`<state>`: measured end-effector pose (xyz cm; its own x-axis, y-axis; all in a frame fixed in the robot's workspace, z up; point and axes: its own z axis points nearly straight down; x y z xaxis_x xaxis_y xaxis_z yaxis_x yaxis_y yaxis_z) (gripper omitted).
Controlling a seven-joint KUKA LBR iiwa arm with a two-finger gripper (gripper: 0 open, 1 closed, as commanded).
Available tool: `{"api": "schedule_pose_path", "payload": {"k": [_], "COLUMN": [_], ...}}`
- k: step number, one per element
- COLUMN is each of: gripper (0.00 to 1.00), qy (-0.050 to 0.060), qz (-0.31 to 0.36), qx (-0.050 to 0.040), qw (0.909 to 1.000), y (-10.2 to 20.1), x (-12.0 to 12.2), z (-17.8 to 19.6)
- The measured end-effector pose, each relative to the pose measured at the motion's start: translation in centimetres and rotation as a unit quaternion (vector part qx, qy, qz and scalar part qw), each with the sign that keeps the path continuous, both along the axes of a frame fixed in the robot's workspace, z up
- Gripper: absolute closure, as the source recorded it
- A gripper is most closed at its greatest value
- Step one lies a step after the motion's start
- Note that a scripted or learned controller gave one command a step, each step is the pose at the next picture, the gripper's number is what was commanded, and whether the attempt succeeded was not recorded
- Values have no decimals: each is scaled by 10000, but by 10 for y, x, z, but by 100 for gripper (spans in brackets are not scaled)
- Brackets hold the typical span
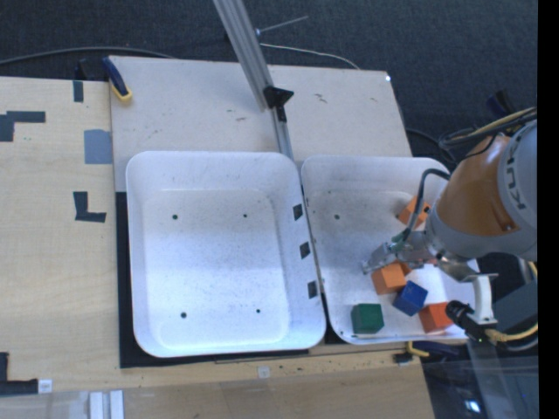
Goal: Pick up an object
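In the right bin [349,190] lie several small blocks. An orange block [389,277] sits just under my gripper [391,256], whose metal fingers reach down at the block's upper edge. Whether the block is between the fingers I cannot make out. A blue block [410,298] lies right of it, a green block [368,318] near the bin's front edge, and a red-orange block [434,318] at the front right. Another orange piece [410,209] peeks out from behind the wrist. The arm's orange band [476,195] covers the bin's right side.
The left bin [214,251] stands beside the right one, sharing a middle wall. A slanted metal rail [249,51] rises from the back of the bench. A blue and yellow tool [118,78] lies at the back left. Cables run along the right side.
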<state>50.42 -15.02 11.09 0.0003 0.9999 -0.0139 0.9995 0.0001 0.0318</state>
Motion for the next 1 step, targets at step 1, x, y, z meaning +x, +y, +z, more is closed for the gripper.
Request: {"api": "schedule_pose_path", "payload": {"k": [1], "gripper": [0], "qy": [-70], "qz": [-18], "qx": [-55], "qw": [10000], "y": [41], "x": [19], "z": [-3]}}
